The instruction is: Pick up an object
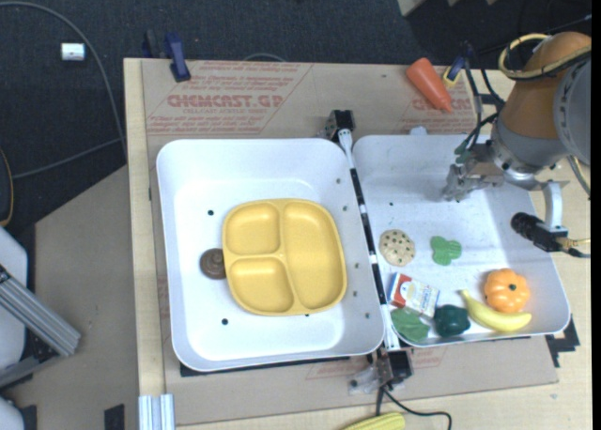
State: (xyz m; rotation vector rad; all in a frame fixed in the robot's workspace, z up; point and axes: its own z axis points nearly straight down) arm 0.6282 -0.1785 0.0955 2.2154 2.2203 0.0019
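My gripper hangs low over the bare upper part of the right bin, pointing down at the white floor. The objects lie below and left of it in the same bin: a speckled cookie, a small green piece, an orange pumpkin, a yellow banana, a dark green pepper, a green leaf and a red, white and blue carton. None of them touches the gripper.
The left bin holds a yellow divided plate with a brown disc at its left edge. An orange carrot lies on the bench behind the right bin. A blue clamp sits at the back left.
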